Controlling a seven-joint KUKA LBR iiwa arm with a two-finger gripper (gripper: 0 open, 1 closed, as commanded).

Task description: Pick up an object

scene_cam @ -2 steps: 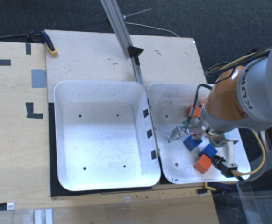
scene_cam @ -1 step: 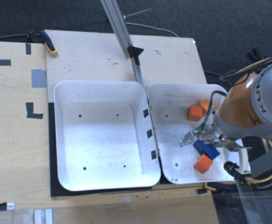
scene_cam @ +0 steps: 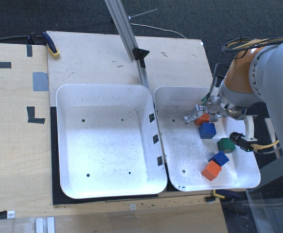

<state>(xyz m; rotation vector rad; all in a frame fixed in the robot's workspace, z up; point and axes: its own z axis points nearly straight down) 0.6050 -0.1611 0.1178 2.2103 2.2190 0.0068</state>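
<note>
The claw [scene_cam: 200, 113] hangs low in the right bin [scene_cam: 180, 144], near its far right corner; I cannot tell how it is set. An orange block [scene_cam: 203, 120] lies directly under it (mostly hidden, so its long axis cannot be read). Touching that block on the near side is a blue cube [scene_cam: 207, 130], edges roughly square to the bin walls. Nearer the bin's right wall sit a green piece [scene_cam: 225, 145], a smaller blue block [scene_cam: 220, 158] and an orange cube [scene_cam: 211, 170], the last 2 turned diagonally, corners toward the near edge. The left bin [scene_cam: 107, 140] sits beside it on the surface [scene_cam: 83, 57].
</note>
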